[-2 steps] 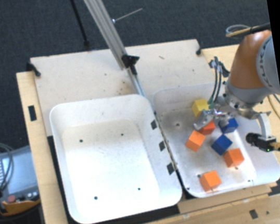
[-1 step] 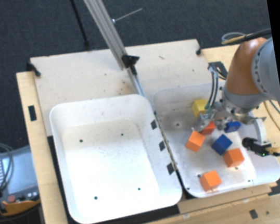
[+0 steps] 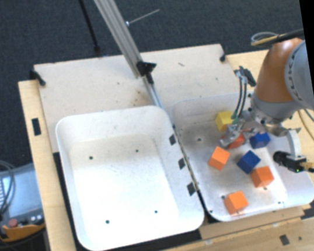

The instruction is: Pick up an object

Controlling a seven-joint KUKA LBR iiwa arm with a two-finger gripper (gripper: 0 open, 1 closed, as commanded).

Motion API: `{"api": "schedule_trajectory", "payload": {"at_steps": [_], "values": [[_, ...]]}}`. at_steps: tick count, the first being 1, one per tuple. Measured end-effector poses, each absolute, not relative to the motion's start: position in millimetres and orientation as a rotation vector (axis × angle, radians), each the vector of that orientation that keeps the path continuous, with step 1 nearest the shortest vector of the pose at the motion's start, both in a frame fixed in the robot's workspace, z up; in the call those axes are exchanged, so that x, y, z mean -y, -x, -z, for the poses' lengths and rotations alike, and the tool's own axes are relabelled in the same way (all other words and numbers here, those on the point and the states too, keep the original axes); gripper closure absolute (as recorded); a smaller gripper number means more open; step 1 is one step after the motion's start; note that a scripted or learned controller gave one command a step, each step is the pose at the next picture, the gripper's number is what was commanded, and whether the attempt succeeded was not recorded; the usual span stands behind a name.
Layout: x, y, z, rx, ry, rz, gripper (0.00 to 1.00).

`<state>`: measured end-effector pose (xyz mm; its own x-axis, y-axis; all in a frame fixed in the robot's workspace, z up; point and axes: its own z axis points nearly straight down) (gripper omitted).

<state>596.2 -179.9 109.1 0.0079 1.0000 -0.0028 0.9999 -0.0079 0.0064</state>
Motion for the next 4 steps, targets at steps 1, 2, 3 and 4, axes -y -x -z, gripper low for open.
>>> {"api": "schedule_trajectory", "payload": {"at_steps": [1, 2, 3, 4], "values": [[182.7, -595.2, -152.7, -2.210, -2.227, -0.004, 1.00], [188.9, -592.7, -194.7, -2.210, -2.231, 0.000, 1.00], [192.4, -603.5, -250.9, -2.220, -2.214, -0.005, 1.00], [134.9, -605.9, -250.9, -2.229, -2.214, 0.000, 1.00]]}}
